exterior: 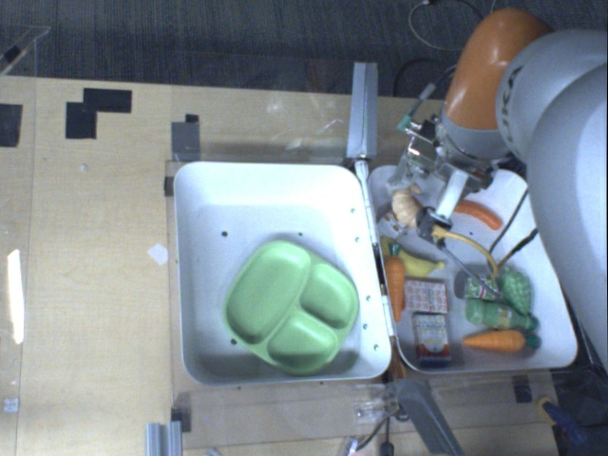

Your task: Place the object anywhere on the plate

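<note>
**Kid:** Where is your pincer right now?

**Me:** My pincer (415,198) is low in the right bin (560,345), up at the far left corner. It sits just over a small pale thing (406,207).

**Kid:** Are you holding it?

**Me:** I can't tell. My wrist hides that part, so I can't see if I have it or not.

**Kid:** Where does it have to go?

**Me:** Onto the green plate (293,304). The plate lies in the left bin (204,198), toward the near side.

**Kid:** Which way is that from you?

**Me:** To the left in the picture, and closer to the front. The wall between the two bins stands in the way, so I think I must lift up first, then cross over.

**Kid:** Is it far?

**Me:** No. My corner is right beside that wall. The plate is wide, with three dips, and any spot on it will do.

**Kid:** What else is in your bin?

**Me:** A carrot (494,340), a banana (418,263), and an orange sausage (475,216). They lie near the pale thing, so I could bump them.
</note>
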Robot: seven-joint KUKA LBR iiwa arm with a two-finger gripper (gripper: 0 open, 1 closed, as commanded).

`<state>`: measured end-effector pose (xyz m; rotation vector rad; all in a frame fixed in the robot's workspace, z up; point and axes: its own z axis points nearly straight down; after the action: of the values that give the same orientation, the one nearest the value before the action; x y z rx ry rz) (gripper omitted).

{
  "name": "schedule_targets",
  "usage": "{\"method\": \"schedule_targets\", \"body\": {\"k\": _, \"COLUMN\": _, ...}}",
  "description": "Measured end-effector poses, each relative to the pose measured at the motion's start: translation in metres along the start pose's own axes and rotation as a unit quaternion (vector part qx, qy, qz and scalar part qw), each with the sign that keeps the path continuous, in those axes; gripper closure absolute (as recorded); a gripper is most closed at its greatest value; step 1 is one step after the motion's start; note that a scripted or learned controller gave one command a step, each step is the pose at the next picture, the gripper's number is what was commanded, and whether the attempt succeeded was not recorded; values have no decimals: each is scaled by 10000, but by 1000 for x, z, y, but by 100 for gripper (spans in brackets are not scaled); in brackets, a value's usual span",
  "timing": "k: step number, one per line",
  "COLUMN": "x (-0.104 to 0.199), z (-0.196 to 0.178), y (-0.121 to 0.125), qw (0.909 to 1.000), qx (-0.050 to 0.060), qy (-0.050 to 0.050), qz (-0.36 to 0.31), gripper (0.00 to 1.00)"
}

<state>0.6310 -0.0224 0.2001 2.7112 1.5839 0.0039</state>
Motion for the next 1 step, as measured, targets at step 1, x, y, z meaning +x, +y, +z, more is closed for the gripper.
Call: {"method": "schedule_targets", "body": {"k": 1, "x": 9, "z": -32, "y": -87, "qw": 9959, "qx": -1, "qy": 11, "qz": -906, "gripper": 100}}
